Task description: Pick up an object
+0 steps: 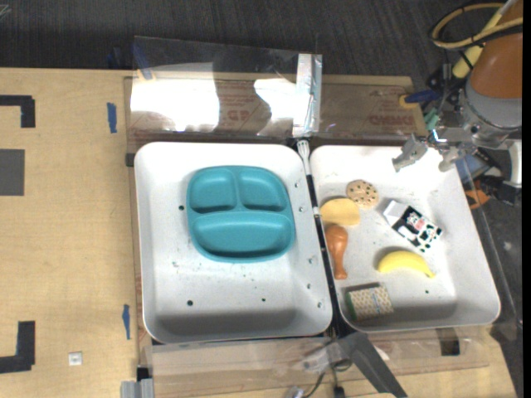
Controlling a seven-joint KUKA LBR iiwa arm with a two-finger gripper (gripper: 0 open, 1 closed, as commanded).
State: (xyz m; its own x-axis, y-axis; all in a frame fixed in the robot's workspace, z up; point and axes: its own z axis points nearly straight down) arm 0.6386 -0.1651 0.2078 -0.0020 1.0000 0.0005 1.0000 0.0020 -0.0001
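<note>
Looking from the near edge of the right bin (477, 301), you see a patterned packet (369, 301), then a banana (405, 263), an orange drumstick-shaped toy (337, 250), a black-and-white box (415, 225), a yellow piece (341, 212) and a cookie (362, 191). The left bin (158, 247) holds a teal divided plate (240, 211). At the right bin's far corner the arm (496, 81) points downward; its gripper (426, 154) hovers with fingers spread, holding nothing.

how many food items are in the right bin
4. A cookie near the bin's middle top, a yellow bun-like piece just below it, a brown drumstick along the left wall, and a banana toward the lower right. None look hidden.
</note>
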